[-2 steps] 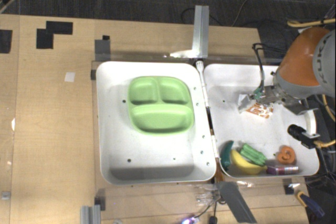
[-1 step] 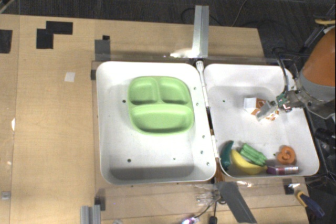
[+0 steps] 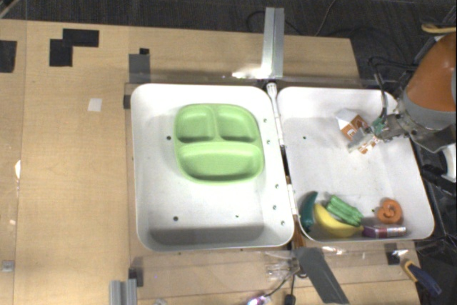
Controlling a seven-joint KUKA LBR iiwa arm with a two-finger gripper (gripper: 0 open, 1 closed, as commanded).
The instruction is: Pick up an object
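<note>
My gripper (image 3: 359, 135) hangs low over the upper right part of the right bin (image 3: 314, 118), on the grey arm with its orange band (image 3: 434, 79) coming in from the right. Nothing lies on the bin floor beneath it. A cluster of toys sits along this bin's front edge, well apart from the gripper: a yellow banana (image 3: 331, 222), a green ridged piece (image 3: 345, 211) resting on it, a teal piece (image 3: 307, 206) at the left, an orange curled piece (image 3: 390, 210) and a purple stick (image 3: 380, 230).
A green divided plate (image 3: 217, 141) lies in the middle of the left bin (image 3: 153, 175). A raised rim (image 3: 280, 153) separates the two bins. A metal post (image 3: 274, 39) stands behind them. Wooden bench stretches to the left.
</note>
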